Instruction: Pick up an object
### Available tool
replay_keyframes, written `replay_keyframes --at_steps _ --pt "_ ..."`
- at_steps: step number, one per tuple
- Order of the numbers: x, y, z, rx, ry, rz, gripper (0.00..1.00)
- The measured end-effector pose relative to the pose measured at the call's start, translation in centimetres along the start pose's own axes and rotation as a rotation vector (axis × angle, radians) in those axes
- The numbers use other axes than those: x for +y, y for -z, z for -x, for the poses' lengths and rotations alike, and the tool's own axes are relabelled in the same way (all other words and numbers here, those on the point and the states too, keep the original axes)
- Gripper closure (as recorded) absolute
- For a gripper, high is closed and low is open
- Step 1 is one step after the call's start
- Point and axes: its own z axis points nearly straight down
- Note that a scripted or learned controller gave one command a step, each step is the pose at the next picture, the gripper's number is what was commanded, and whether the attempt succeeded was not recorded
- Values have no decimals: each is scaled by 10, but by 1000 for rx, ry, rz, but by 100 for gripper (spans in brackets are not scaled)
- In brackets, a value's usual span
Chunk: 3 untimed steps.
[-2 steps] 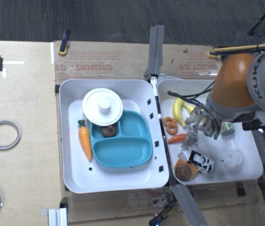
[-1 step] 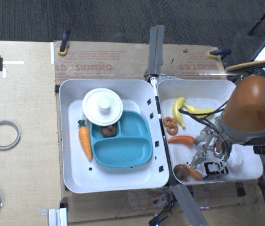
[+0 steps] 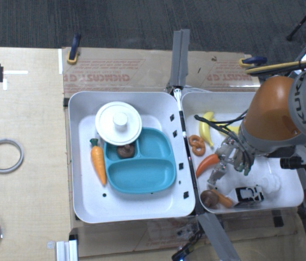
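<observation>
Orange-banded arm (image 3: 275,110) overhangs the right bin (image 3: 288,200); bench (image 3: 22,200) tan, floor dark; pincer (image 3: 230,159) state unclear.

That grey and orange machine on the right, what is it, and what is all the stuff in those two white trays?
It is a robot arm, seen by one camera fixed above the bench and looking down. It reaches in from the right, and at its end is a small metal claw for picking things up. The claw hangs over the right bin, close to an orange pepper; I can't tell whether it grips anything. That bin also holds a banana, a pretzel and a small black toy. The left bin holds a blue tray, a white lid and a carrot. A roll of tape lies on the bench at the left.
</observation>
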Motion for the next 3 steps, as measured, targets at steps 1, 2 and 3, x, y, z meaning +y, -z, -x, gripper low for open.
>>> replay_keyframes --at_steps 1,2,3 --pt "6 0 19 -1 -125 0 0" --pt "35 1 69 -2 -272 0 0" --pt "32 1 120 -2 -296 -1 0"
